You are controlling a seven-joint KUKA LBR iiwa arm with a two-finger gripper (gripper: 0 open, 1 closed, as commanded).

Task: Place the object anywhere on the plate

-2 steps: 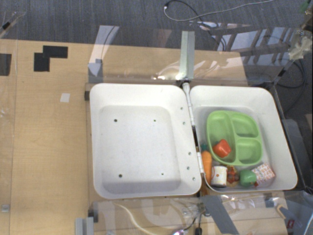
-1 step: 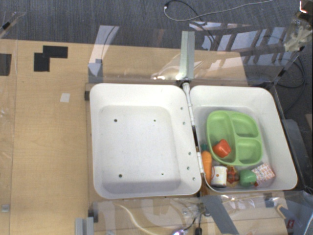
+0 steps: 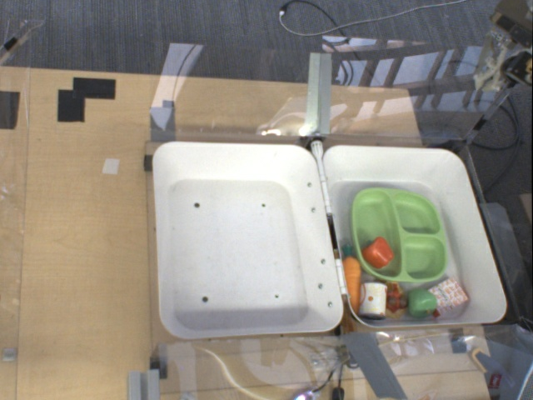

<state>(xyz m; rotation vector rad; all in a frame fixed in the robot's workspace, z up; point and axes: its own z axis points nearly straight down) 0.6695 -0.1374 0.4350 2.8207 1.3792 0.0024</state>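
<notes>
The green divided plate (image 3: 398, 233) sat in the right bin (image 3: 466, 182) with a red pepper-like toy (image 3: 378, 252) already on its large section, so placing looked done. The carrot (image 3: 353, 280) and small can (image 3: 373, 300) lay beside it. Next was probably just a check.

The carrot (image 3: 353, 280) lies partly under the rim between the two bins. A small jar (image 3: 373, 300) and a green toy (image 3: 422, 302) sit low in the right bin (image 3: 466, 182), too small to name for sure. A tiny patterned packet (image 3: 450, 294) is blurry. The plate (image 3: 398, 233) hides part of the red toy (image 3: 378, 253).
</notes>
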